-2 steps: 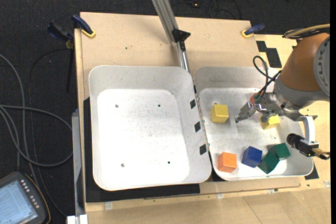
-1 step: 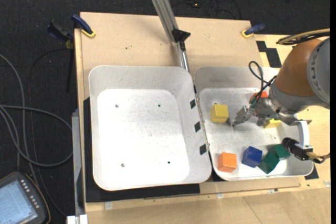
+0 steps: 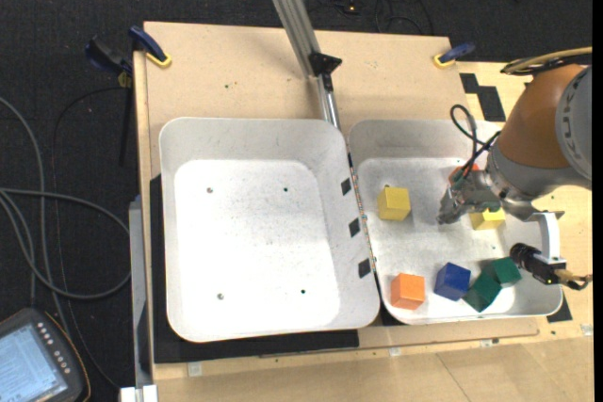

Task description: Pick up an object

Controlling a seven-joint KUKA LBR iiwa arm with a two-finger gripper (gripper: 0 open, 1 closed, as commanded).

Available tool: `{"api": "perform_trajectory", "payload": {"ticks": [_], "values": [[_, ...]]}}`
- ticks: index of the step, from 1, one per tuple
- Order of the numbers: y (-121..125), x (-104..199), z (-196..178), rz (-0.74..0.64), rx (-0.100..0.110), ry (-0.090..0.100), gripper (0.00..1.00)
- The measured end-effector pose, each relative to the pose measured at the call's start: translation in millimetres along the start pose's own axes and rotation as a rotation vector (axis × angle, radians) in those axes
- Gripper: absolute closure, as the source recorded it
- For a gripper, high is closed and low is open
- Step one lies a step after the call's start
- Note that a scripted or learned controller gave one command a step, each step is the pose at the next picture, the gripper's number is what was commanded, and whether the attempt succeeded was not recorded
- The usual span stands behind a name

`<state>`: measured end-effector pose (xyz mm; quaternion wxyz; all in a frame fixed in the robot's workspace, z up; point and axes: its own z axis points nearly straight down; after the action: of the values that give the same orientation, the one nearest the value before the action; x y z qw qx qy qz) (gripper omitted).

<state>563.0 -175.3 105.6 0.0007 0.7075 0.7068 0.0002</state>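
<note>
Overhead slanted view of a pale fibreboard surface (image 3: 396, 61) carrying two shallow white bins with rounded corners and finely speckled floors. Left bin (image 3: 188, 231) larger, roughly square. Right bin (image 3: 396, 141) holding six small blocks: yellow cube (image 3: 395, 202) near the middle; second yellow block (image 3: 489, 218) at the right side, partly hidden; orange cube (image 3: 408, 290) at the front edge; blue cube (image 3: 452, 281) just beside it; two dark green blocks (image 3: 494, 283) touching each other near the front right corner. Grey arm with smooth orange band (image 3: 537, 122) entering from the right, black cable looped above the wrist. Pincer (image 3: 457, 205) low over the right bin, between the two yellow blocks and close beside the partly hidden one; finger spacing impossible to tell, no block seen between them. Slanted metal rail (image 3: 287, 0) crossing the top; blue-and-yellow clamps (image 3: 151, 47) at the rear corners.
</note>
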Motion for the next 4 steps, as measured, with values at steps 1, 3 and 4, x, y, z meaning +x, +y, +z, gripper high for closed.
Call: {"api": "perform_trajectory", "payload": {"ticks": [1,3,4], "values": [[-5.0,7.7,-54.9,-0.003,-0.004,-0.001,1.0],[1.0,10.6,-149.7,-0.005,-0.005,-0.001,1.0],[17.0,57.9,-136.1,-0.009,0.001,0.002,1.0]]}}
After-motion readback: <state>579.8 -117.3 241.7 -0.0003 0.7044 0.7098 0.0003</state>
